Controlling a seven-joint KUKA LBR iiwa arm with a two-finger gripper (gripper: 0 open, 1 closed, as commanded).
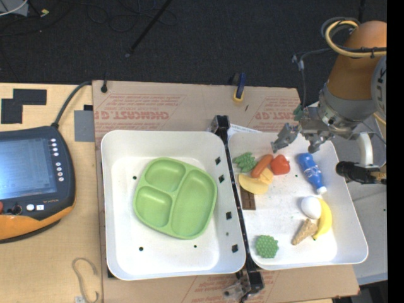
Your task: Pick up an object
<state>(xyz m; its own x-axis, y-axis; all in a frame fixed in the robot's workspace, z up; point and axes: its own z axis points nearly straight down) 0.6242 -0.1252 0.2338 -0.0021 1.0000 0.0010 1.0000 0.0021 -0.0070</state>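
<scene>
Just below open-looking fingers (299,139): blue bottle (312,172), apart.

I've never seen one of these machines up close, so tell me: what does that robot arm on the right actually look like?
The arm is a rounded orange band on a grey body. A yellowish cable loops at its top, and thin dark wires run beside it. Below sits a cluttered grey metal wrist, ending in the gripper, which has dark, slim fingers angled down over the right bin.

single fixed camera above bench, angled down, both bins (120,169) in frame, arm (356,62) entering right.
</scene>
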